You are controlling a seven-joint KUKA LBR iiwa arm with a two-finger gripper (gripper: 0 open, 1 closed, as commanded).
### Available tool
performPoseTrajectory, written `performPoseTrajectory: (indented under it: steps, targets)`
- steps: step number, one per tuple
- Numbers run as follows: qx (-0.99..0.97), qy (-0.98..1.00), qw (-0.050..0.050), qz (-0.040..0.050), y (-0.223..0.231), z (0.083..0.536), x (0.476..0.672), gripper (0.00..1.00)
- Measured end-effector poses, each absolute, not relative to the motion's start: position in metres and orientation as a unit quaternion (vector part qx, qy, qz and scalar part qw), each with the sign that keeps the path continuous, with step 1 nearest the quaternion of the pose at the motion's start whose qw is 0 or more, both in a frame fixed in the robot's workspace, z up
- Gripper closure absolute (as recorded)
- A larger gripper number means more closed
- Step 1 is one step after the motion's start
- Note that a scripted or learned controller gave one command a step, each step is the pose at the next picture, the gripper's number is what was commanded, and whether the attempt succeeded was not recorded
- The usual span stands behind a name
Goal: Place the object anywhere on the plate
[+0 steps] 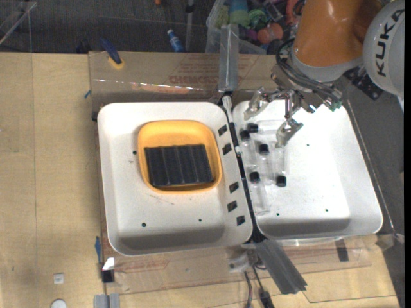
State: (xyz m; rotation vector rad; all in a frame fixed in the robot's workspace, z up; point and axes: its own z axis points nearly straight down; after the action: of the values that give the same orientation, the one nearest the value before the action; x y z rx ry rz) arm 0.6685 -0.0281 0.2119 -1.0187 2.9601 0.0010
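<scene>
Arm over right bin, fingers apart, nothing between them.
Gripper hangs above the far left part of the right bin, its two metal fingers spread with only air between. Black ridged object lies flat on the orange plate in the left bin, filling most of the plate's well.

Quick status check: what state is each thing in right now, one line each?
Plate: upright in the left bin, bearing the dark ridged object.
Dark ridged object: lying flat on the plate.
Gripper: open, above the right bin's far left part, holding nothing.
Left bin: holds the plate.
Right bin: small dark bits near its left side; what they are I cannot tell.
</scene>
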Motion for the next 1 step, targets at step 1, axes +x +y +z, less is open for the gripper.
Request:
performPoseTrajectory:
  steps: [1]
  targets:
    - [-0.475,0.880,0.003,0.0006,-0.0844,0.1866,0.6677,0.00]
